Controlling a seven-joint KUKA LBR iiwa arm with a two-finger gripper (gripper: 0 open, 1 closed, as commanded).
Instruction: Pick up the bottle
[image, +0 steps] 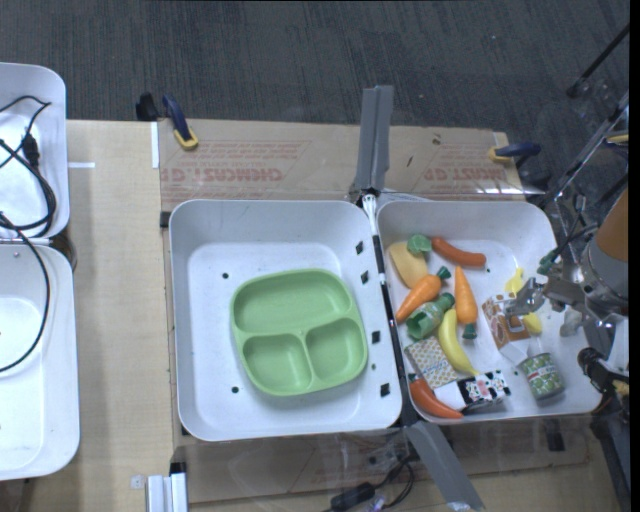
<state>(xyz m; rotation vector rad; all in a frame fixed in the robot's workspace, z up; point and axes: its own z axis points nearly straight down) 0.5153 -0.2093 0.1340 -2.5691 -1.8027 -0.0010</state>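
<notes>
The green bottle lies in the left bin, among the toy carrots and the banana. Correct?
Not quite. The camera view shows the green bottle in the right bin, among the toy carrots and the banana; the left bin holds a green divided plate.

Matt green plastic tray (296, 331); smooth white plastic bins (190, 300); pale wood bench (115, 200).

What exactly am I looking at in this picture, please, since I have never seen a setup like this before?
One camera looks down at a slant on a bench with two shallow white bins. The left bin holds a green divided plate. The right bin holds toy food: carrots, a banana, a green bottle, a small can. The grey machine at the right is a robot arm; its gripper hangs over the right bin's far side. I can't tell whether it holds anything.
</notes>
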